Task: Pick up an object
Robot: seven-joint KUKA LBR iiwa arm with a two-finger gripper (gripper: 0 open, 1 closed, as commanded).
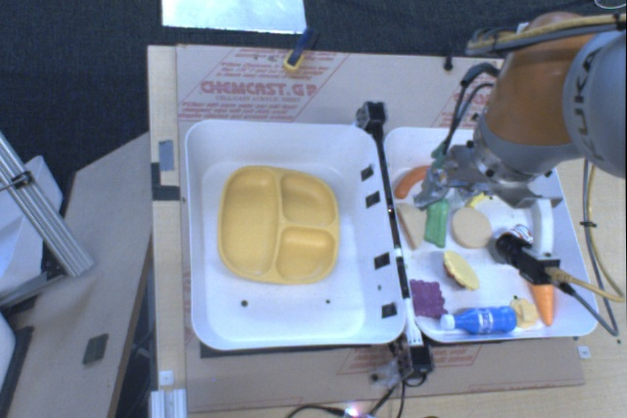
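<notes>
Nearest the lower edge of the frame lies a blue bottle [482, 319] with a white cap, on its side along the bottom rim of the right bin [578, 313]. Just up from it sit a purple piece [426, 296] at lower left and a yellow piece [459, 270] near the bin's middle.

Above these, the gripper [443, 190] hangs over the upper left part of the right bin, reaching down from the grey wrist and the orange band of the arm [549, 98], which enters from the right of the frame. Whether its fingers are apart or together cannot be told from this view, and nothing is plainly seen between them. Directly below it stands a green block [437, 222], with a round tan disc [471, 229] just beside it on the right. An orange-red piece [409, 180] lies to the gripper's left, near the bin's left wall.

Toward the lower right of the bin lie an orange carrot [544, 301] and a white cylinder [544, 222].

Left of centre, the left bin [211, 308] holds a yellow divided tray [278, 223]. Both bins rest on a cardboard sheet [260, 85].
</notes>
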